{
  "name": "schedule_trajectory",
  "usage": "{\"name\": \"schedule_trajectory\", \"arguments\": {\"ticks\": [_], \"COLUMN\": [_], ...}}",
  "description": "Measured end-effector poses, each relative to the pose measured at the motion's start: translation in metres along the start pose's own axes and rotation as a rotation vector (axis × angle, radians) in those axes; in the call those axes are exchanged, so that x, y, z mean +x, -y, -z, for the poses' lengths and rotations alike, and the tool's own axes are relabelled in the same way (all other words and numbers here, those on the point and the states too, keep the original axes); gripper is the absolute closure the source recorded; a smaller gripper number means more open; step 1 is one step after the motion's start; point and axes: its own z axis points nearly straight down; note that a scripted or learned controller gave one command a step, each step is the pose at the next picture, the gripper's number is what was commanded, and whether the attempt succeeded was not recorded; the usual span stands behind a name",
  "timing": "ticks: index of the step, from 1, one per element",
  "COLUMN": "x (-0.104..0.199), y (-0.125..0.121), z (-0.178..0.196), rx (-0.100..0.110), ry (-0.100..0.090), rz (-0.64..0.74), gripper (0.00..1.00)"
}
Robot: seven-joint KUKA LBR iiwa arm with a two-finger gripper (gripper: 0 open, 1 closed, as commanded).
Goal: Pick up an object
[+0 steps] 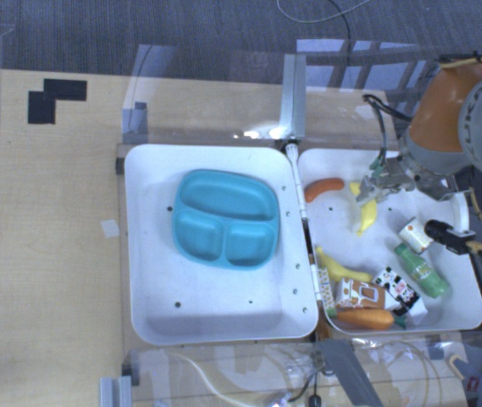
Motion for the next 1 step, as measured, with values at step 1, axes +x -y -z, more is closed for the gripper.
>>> {"name": "schedule_trajectory", "arguments": {"ticks": [1], "x": [0.0291], "y": [-0.0006], "z": [0.0824], "rx": [0.004], "ry": [-0.001], "rz": [0.122], "gripper": [1.0]}}
